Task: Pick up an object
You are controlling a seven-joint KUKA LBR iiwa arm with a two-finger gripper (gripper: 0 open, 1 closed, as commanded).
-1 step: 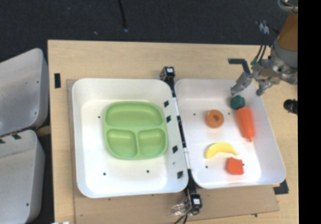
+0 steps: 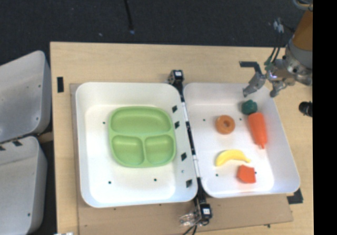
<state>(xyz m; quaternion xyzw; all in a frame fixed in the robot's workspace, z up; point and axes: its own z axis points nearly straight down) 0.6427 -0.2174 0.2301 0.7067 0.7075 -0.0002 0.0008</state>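
Here the arm's grey two-finger tool (image 2: 265,87) hangs over the far right corner of the right-hand shallow white bin (image 2: 210,186), its two fingers spread apart with nothing between them. One finger (image 2: 251,87) points down toward the bin's back edge, the other (image 2: 276,89) sits nearer the right rim.

Just beneath and slightly nearer the camera lies a small dark green lumpy object (image 2: 249,106), close to the tool but not touched by it. Beside that, toward the right wall, a long orange plastic carrot (image 2: 258,128) lies lengthwise, its thick end near the green piece. A round brown ring-shaped doughnut toy (image 2: 225,124) rests near the bin's middle, well apart from the tool. Closer to the front, a curved yellow plastic banana (image 2: 231,157) lies just beside a small red-orange chunky block (image 2: 246,174).

The left-hand shallow white bin (image 2: 89,176) holds a light green divided plastic plate (image 2: 142,135) with three compartments. Both bins sit side by side on the pale wooden worktop (image 2: 116,60).
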